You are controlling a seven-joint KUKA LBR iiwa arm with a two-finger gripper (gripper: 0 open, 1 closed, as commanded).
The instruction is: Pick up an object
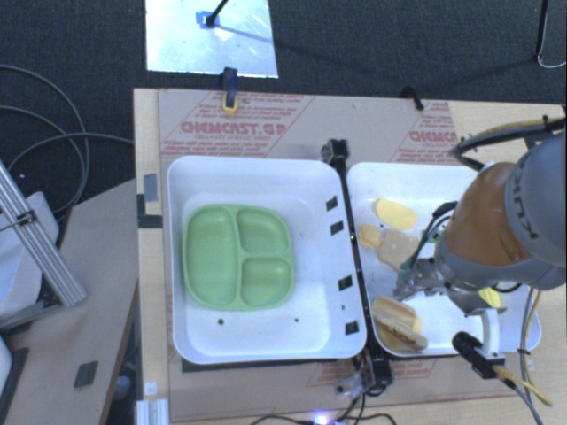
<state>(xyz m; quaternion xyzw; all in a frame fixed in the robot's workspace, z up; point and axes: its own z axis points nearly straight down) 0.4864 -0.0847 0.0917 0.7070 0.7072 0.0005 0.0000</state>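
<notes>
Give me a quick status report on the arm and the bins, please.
Tool low in right bin, among food items. Nothing seen held. Sandwich just below it, yellow piece above. Green tray sits in left bin.

Your arm [523, 211]: grey rounded casing, broad orange band above the wrist, partial black lettering on grey, thin cables near the pincer [409, 283].

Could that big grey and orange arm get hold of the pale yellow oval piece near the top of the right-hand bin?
Probably yes. The yellow oval piece lies flat and uncovered in the right bin, with bare floor around it. The gripper sits lower in that bin, by the tan pieces, with nothing between.
</notes>
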